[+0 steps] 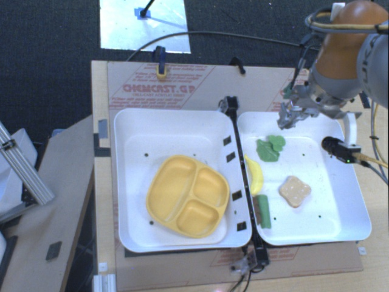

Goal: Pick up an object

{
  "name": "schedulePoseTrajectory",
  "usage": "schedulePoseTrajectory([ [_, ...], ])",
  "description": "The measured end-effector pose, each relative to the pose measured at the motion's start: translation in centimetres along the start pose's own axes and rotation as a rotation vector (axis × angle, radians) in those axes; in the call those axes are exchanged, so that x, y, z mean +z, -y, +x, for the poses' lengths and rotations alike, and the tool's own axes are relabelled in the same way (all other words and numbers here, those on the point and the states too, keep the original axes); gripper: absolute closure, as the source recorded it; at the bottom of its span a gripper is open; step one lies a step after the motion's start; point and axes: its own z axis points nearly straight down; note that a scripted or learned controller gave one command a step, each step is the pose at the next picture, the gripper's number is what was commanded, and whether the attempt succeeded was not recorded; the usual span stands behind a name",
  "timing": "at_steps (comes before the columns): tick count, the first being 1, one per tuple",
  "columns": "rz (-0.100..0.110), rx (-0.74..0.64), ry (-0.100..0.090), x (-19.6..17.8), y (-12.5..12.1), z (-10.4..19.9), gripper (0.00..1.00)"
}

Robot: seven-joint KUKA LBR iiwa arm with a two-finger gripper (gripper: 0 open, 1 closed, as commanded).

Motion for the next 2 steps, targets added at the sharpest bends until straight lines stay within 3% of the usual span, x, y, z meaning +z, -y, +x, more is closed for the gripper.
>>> schedulePoseTrajectory([
  [2,0.003,0.001,0.000,1.8,2.8,11.3,1.00],
])
